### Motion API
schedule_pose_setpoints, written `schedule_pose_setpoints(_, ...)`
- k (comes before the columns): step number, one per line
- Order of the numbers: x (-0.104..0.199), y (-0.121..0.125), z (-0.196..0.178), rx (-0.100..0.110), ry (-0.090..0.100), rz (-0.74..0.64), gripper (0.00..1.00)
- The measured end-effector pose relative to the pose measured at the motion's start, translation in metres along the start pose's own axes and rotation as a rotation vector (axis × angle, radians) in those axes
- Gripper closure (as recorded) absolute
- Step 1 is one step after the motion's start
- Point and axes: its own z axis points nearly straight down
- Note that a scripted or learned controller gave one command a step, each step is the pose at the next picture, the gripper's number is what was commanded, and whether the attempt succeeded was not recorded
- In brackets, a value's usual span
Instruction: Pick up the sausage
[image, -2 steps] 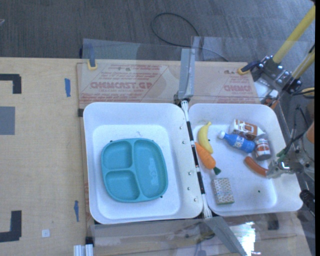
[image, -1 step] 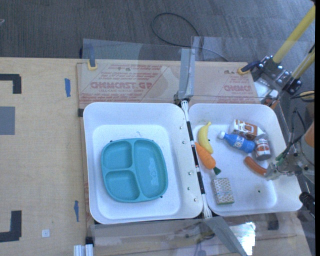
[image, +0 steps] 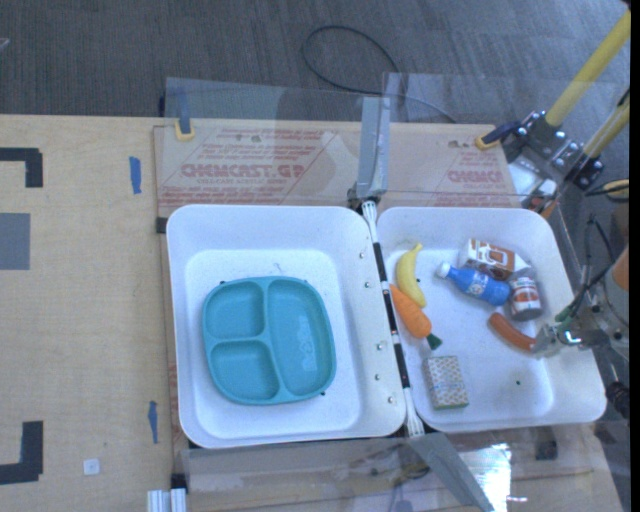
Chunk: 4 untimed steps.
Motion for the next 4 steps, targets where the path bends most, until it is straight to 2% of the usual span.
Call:
schedule_pose_setpoints(2, 0.001, 0.001, -0.014, -0.002, -0.002, -0.097, 1.0)
schedule_pose_setpoints(3, 0.0, 0.0, -0.004, 0.002, 0.003, -0.149, 1.0)
schedule_pose_setpoints(4, -0.001, 0.0, -0.01, -0.001, 0.0, -0.168, 1.0)
